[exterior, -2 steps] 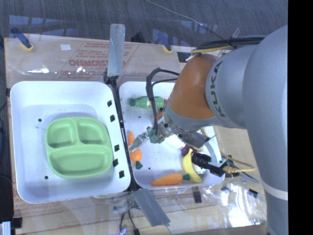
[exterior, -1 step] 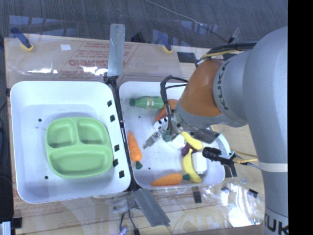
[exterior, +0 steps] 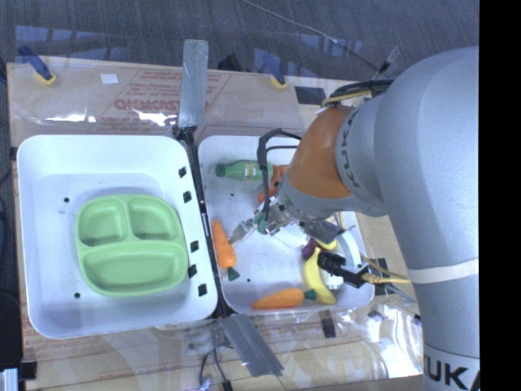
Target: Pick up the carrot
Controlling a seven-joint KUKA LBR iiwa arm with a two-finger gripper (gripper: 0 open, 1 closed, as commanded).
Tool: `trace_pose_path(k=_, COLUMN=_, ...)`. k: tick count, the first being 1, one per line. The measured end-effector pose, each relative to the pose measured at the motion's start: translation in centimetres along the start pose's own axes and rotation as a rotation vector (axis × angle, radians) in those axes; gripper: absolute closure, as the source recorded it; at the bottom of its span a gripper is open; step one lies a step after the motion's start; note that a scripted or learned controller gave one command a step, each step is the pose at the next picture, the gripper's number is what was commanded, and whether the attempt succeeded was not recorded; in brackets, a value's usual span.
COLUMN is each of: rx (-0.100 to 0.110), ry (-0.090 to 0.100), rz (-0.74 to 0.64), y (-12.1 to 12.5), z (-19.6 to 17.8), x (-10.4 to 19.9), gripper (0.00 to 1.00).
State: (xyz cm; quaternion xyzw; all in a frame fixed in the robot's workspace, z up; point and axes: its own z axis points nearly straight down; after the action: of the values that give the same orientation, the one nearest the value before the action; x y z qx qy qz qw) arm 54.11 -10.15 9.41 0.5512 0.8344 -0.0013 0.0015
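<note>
Two carrots lie in the right bin (exterior: 244, 147). One carrot (exterior: 222, 245) rests against the bin's left wall, its green tip pointing toward the front. The other carrot (exterior: 278, 300) lies along the front wall. My gripper (exterior: 249, 228) reaches down from the orange wrist band and sits low over the bin floor, just right of the first carrot and slightly apart from it. Nothing shows in its grasp.
A green bottle (exterior: 239, 169) lies at the back of the right bin, and a banana (exterior: 315, 278) with a purple item (exterior: 309, 249) sits by the front right. The left bin (exterior: 41, 169) holds a green divided plate (exterior: 130, 244). My arm covers the bin's right side.
</note>
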Motion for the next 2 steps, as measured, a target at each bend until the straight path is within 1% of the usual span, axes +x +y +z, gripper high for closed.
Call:
trace_pose_path(k=1, rx=0.003, ry=0.006, rz=0.396, y=-1.07, z=0.16, x=0.74, gripper=0.00)
trace_pose_path(k=2, rx=0.005, ry=0.007, rz=0.881, y=-1.51, z=0.31, x=0.76, gripper=0.00)
